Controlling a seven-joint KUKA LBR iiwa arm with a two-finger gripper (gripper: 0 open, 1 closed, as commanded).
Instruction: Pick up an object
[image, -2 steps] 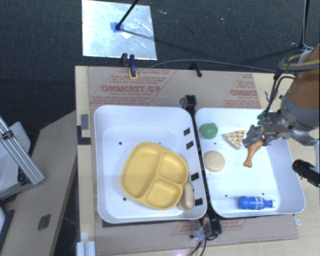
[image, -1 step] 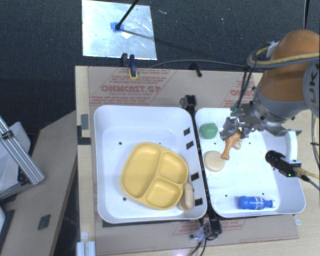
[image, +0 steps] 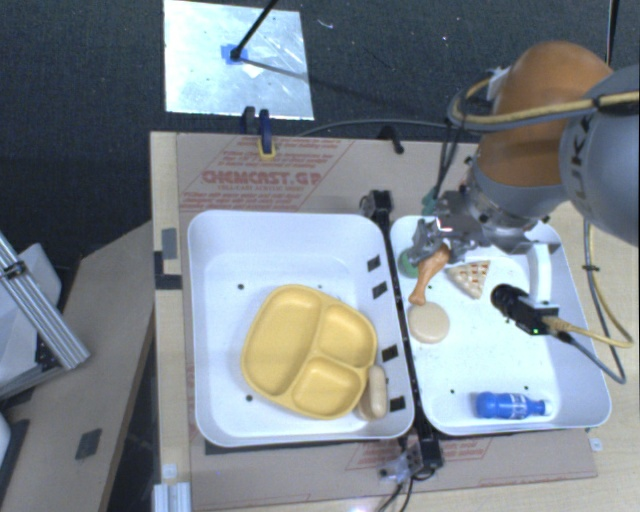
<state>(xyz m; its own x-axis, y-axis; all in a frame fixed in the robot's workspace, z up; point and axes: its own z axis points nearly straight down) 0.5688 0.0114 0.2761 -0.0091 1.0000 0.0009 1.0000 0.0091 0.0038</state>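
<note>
White right bin (image: 575, 395), tool (image: 432, 240) above drumstick (image: 428, 275).

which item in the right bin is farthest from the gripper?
The blue bottle, lying on its side by the near wall of the right bin. The drumstick, waffle wedge and tan disc all sit up near the gripper.

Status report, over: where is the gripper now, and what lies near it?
Gripper low over right bin, upper left corner. Tan drumstick-like piece directly beneath it, no clear grasp. Waffle wedge, round disc close by.
</note>
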